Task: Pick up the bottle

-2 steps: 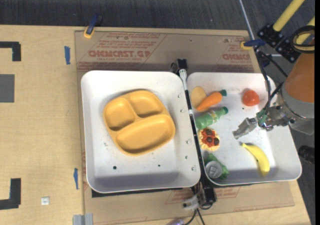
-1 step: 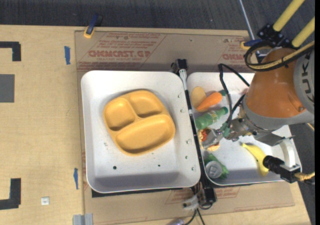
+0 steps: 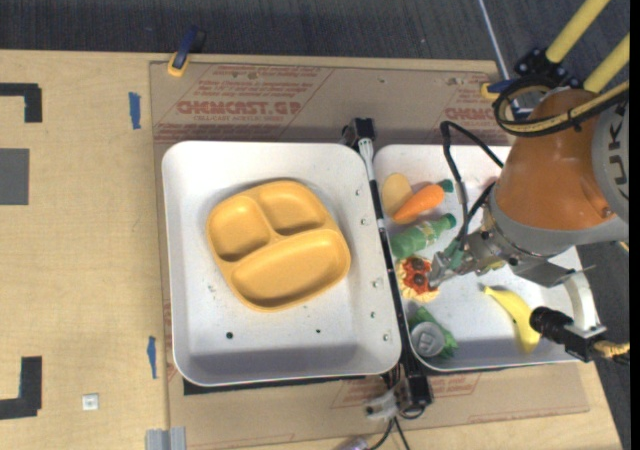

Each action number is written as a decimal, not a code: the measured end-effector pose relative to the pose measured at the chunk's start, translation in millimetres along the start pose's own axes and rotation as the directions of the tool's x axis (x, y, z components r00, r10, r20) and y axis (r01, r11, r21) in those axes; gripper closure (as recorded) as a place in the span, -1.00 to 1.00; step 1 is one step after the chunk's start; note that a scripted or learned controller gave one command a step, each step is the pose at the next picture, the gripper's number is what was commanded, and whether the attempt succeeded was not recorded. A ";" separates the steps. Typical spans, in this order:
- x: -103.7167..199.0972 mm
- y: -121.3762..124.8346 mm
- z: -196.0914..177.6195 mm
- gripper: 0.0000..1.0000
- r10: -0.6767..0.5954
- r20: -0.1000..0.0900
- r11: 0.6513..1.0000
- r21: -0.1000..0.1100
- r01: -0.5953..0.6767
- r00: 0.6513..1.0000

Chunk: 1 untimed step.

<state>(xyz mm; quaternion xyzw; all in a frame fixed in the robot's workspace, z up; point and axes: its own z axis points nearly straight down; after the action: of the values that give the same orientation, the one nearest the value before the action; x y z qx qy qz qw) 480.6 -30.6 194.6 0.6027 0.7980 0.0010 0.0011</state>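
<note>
The green bottle lies on its side in the right bin, close to the bin's left wall and just below an orange carrot. My gripper hangs under the orange wrist, low over the bin's middle. It sits just right of and below the bottle, above a small red and orange item. I see nothing held in it. The arm's body hides the right part of the bin.
In the right bin there is also a pale yellow round item, a green can with a silver top, and a banana. The left bin holds a yellow divided plate. Black cables hang around the wrist.
</note>
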 end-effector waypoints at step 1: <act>26.2 6.2 10.0 1.00 -0.301 -0.003 0.954 0.003 0.301 0.954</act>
<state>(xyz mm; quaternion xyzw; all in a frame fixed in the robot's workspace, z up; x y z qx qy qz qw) 479.3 -3.7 184.6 0.4740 0.8805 0.0000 -0.0008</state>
